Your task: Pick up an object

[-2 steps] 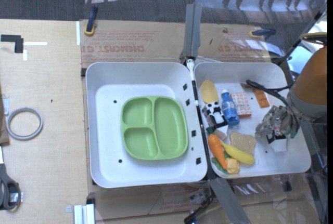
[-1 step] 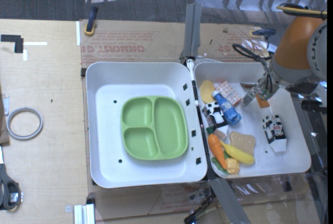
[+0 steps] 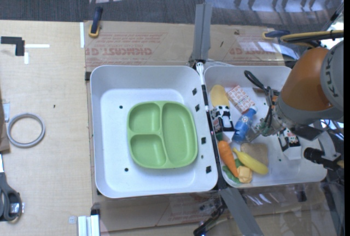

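**Arm reaching into the right bin among the toy food**

The grey arm with its orange band (image 3: 306,84) is leaning in from the right and hanging over the right bin (image 3: 306,172). Its jaws (image 3: 261,128) are sitting low beside a blue bottle (image 3: 243,124), which is lying tilted near the middle of that bin; whether the jaws are wide, narrow or gripping anything cannot be told from this angle.

The objects are crowding the left half of the right bin. A pale yellow piece (image 3: 219,96) is lying at the top, with a red-and-white packet (image 3: 240,98) just beside it. Below the bottle, an orange carrot (image 3: 227,157) is resting next to a yellow banana (image 3: 252,162).

The left bin (image 3: 104,136) is carrying a green divided plate (image 3: 163,134), lying flat in its middle. Out on the table (image 3: 44,174), well apart from both bins, a grey tape ring (image 3: 24,130) is lying flat.
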`<state>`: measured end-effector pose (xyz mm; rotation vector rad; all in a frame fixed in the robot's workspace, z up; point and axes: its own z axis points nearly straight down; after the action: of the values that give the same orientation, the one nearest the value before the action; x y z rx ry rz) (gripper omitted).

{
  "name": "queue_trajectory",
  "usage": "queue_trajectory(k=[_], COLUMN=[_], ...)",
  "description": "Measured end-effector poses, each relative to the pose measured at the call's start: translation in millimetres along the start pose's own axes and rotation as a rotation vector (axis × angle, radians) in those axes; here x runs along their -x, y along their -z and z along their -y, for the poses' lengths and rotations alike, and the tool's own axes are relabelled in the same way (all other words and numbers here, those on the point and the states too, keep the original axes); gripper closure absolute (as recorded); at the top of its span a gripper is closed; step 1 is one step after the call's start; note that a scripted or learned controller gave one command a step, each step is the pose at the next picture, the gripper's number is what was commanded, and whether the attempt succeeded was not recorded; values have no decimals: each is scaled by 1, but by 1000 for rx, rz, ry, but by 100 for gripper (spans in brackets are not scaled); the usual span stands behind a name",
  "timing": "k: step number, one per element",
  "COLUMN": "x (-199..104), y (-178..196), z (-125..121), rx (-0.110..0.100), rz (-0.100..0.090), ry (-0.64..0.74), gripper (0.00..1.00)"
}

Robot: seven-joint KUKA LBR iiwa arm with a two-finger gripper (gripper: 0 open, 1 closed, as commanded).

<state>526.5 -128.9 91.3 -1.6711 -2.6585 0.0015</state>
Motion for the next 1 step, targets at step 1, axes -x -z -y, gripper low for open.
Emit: queue_trajectory(k=[1], x=[0], y=[0], z=[0], rx=[0], rz=[1], ry=[0], gripper=[0])
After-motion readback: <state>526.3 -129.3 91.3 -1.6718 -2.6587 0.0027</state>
